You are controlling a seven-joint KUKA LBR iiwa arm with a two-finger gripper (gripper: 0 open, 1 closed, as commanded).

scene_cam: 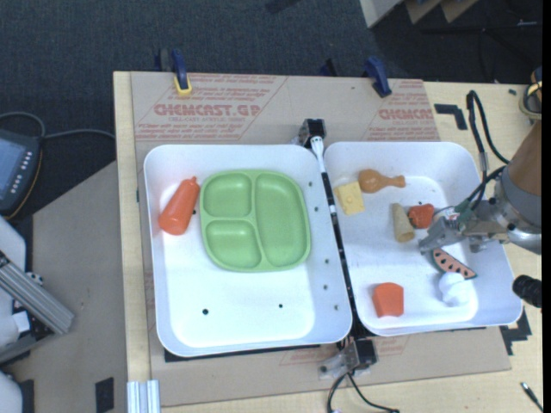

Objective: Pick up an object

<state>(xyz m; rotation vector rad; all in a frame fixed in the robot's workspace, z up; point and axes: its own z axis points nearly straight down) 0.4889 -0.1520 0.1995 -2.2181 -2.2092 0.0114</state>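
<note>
My gripper (436, 233) hangs low over the middle of the right bin (405, 323), on the arm that comes in from the right. A small red-orange piece (421, 215) lies just up and left of it, beside a tan cylinder (401, 223). Just below the gripper a dark strip with orange marks (454, 265) rests against a white lump (452, 289). A yellow block (349, 198) and a tan drumstick-shaped piece (380, 180) lie toward the bin's far left. An orange cup (388, 299) stands at the near left. I see nothing lifted off the bin floor.
The left bin (250, 317) bears a green divided plate (256, 219) and an orange carrot-like piece (178, 206) at its left. A raised seam with clips (331, 222) separates the bins. Cables (480, 127) run along the right bin's far right rim.
</note>
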